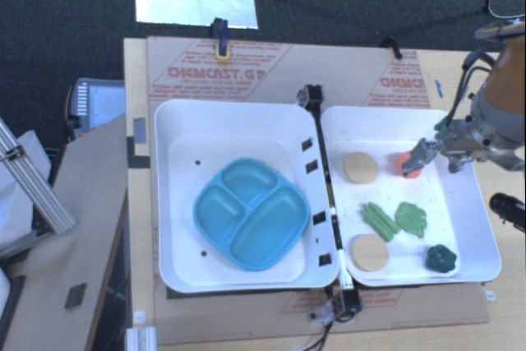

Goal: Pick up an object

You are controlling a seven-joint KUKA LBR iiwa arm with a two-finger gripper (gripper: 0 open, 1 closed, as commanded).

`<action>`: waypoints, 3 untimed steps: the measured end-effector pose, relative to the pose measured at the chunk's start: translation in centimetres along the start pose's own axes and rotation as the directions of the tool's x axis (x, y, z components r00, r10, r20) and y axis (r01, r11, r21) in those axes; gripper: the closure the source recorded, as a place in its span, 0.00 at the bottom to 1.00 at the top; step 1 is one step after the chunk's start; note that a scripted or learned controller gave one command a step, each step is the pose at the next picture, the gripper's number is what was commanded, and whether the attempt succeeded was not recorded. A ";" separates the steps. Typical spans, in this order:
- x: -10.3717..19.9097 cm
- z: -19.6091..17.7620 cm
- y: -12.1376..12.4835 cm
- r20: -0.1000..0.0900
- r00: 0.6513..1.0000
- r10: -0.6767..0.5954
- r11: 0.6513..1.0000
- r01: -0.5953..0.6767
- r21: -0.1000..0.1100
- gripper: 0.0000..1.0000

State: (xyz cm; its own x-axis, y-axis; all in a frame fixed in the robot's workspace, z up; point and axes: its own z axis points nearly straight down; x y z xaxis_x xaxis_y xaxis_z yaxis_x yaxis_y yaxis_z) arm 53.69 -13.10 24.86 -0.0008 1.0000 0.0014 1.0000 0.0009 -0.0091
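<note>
We found the arm's gripper (pixel 421 154) low in the right shallow white bin (pixel 472 214), right at a small orange-red rounded piece (pixel 406 165) near the bin's upper middle. We could not tell how the gripper stood, nor whether the piece was caught. We judged the step to be the grasp itself; next it called for a firm close and a straight lift, clear of the round tan disc (pixel 361 168) just beside.

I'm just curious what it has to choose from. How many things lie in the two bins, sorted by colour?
Blue: 1, the divided plate
Tan: 2, round discs
Green: 3, beans, leafy piece, dark piece
Orange-red: 1, small piece by the gripper
Total: 7
</note>
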 end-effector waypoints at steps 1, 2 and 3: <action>0.0 -0.5 0.2 0.002 1.000 -0.002 1.000 0.002 -0.011 0.00; -1.0 4.9 0.0 0.001 1.000 0.000 1.000 0.000 -0.006 0.00; -1.1 11.2 -0.4 0.001 1.000 0.000 1.000 0.000 -0.005 0.00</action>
State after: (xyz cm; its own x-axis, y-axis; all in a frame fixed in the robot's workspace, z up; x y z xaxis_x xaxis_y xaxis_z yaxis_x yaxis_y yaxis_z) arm 53.20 -14.22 13.71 -0.0013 1.0000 0.0009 1.0000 0.0013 -0.0041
